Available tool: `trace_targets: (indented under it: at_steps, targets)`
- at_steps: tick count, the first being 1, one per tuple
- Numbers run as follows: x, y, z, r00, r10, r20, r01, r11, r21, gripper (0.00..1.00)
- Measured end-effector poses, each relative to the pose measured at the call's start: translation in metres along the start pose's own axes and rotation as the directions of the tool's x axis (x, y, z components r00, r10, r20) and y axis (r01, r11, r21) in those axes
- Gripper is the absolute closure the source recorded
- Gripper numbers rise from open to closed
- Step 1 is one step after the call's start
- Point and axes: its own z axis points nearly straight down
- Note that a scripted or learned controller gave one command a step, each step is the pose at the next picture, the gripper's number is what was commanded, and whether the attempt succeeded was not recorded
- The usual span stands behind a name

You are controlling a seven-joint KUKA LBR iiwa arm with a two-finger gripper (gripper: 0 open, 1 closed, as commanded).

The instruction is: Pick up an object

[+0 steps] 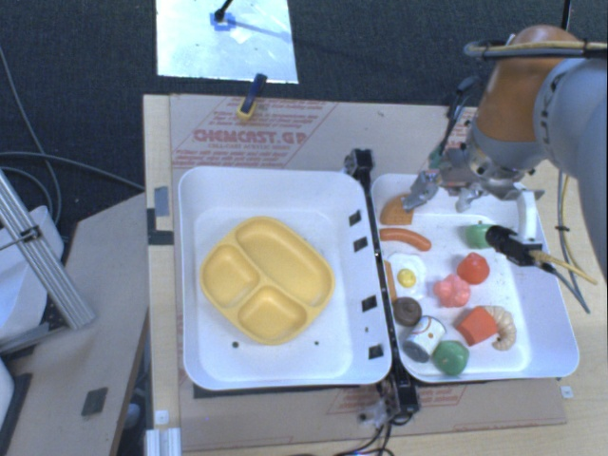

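Many toy foods (454, 290) crowd the right bin (556, 345) beneath the gripper (444, 194).

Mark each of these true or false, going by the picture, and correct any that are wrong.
1. The yellow divided tray lies in the left bin. True.
2. The fried egg sits inside the yellow divided tray. False: it lies in the right bin, near the divider between the bins.
3. The gripper is above the far end of the right bin. True.
4. The sausage is clamped in the gripper. False: it lies on the bin floor, apart from the gripper.
5. The green ball lies at the near end of the right bin. True.
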Motion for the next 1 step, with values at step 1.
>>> trace_targets:
  at_steps: [1]
  targets:
    - [-0.0663, -0.0144, 0.0375, 1.000, 0.008, 0.002, -0.008, 1.000, 0.003, 0.00]
